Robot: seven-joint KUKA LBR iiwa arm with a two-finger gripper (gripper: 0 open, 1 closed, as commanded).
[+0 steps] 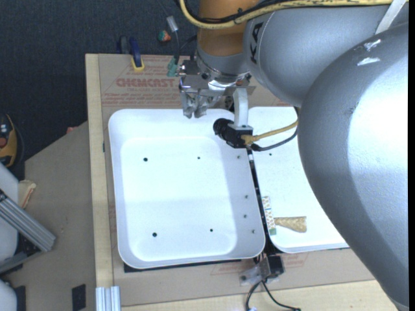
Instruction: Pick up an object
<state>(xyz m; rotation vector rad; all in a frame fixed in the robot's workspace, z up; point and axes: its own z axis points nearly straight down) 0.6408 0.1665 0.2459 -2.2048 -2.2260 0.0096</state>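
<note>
Metal jaws point(193, 111) hang at the far rim of the left bin point(130, 173), small and dull grey under a cluster of silvery wrist fittings; whether they are parted or clenched cannot be told from this slant, and nothing shows between them. Above them sits the glossy orange band point(224, 5), and the arm's point(343, 102) smooth, rounded grey casing swells across everything to their right. A yellow cable point(279, 133) curls out of a black connector point(227, 129) just right of and below the jaws.

Below the jaws the left bin is a shallow tray of matte white plastic with rounded corners and a few small dark holes in its floor. Right of the jaws, the second bin point(285, 173) shares the same white finish, the two meeting along a dark seam.

One tan object point(290, 223) lies well below and to the right of the jaws, on the floor of the right bin near its near-left corner: flat, tapering like a cone or wedge, with a faintly mottled surface. A thin speckled strip point(268, 210) lies just beside it, against the bin's left wall.

Beneath both bins the counter point(97, 109) wears brown paper printed with red lettering.
</note>
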